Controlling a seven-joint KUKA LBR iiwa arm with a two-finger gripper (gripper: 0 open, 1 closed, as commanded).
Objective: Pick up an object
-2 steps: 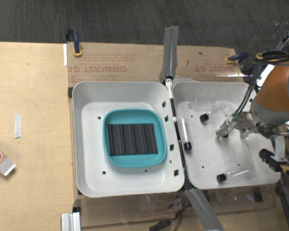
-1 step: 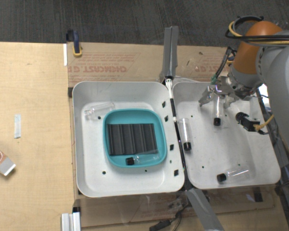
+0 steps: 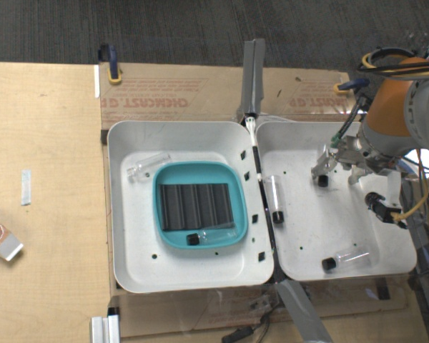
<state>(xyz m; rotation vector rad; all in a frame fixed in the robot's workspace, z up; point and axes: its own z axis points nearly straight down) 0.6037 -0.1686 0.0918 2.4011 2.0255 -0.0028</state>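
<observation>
My gripper (image 3: 337, 176) hangs over the upper middle of the right bin (image 3: 300, 241), open, with nothing between its fingers. One fingertip (image 3: 321, 180) is dark and sits close to the bin floor. A clear tube with a black cap (image 3: 274, 200) lies along the right bin's left wall. Another clear capped tube (image 3: 347, 261) rests near that bin's front right. In the left bin (image 3: 129, 263) a teal tray (image 3: 199, 206) holds a dark ridged insert, with a small black piece (image 3: 193, 239) at its front edge. A clear tube (image 3: 146, 164) lies at the left bin's back left.
A grey upright post (image 3: 254, 77) stands behind the seam between the bins. Cables (image 3: 390, 209) trail from the wrist over the right bin's right side. On the wooden bench to the left lie a small packet (image 3: 1, 239) and a pale strip (image 3: 26, 188).
</observation>
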